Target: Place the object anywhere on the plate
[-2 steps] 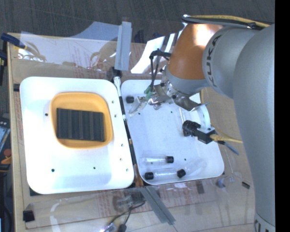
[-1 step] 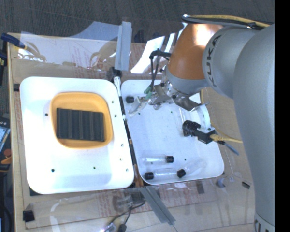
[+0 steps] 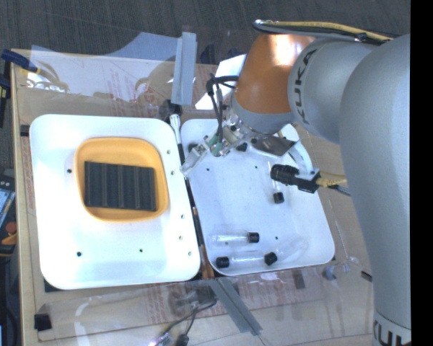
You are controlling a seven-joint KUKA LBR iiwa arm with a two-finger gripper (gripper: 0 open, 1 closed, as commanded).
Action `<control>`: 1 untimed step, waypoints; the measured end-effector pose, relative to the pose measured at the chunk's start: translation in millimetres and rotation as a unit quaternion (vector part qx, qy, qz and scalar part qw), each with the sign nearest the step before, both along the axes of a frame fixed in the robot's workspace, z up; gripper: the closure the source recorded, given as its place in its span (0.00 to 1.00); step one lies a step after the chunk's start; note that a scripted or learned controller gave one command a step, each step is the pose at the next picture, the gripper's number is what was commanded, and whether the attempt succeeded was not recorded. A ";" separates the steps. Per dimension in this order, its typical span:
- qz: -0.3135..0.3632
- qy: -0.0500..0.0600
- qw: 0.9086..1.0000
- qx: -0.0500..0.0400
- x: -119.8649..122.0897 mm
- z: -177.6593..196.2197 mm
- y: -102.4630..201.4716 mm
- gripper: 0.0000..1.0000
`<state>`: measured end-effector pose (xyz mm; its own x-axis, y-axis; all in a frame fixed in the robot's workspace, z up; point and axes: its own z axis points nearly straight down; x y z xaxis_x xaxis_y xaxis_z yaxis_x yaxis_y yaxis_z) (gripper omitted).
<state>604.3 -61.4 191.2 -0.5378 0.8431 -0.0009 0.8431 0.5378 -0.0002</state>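
Yellow plate (image 3: 94, 157) in the left bin (image 3: 50, 258) carries only a dark ridged block (image 3: 123, 186), so placing remains (whether the hand (image 3: 220, 144) grasps anything, I cannot tell).

The arm (image 3: 325, 99) crowds the right bin's (image 3: 314, 222) far right corner; clear tubes (image 3: 238, 251) line its near edge. The plate (image 3: 123, 175) in the left bin (image 3: 115, 262) lies open from above.

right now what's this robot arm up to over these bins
The grey KUKA arm with the orange band reaches over the right white bin, its wrist near that bin's upper left corner. Clear tubes with black caps lie along the bin's lower edge. The yellow plate with a dark ridged centre sits in the left white bin.
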 end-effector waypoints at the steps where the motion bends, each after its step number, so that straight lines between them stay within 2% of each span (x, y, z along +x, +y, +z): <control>1: 0.000 0.000 1.000 0.000 0.0 0.0 -0.2 0.00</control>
<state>604.3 -61.6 191.2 -0.5373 0.8434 -0.0011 0.8434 0.5373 -0.0002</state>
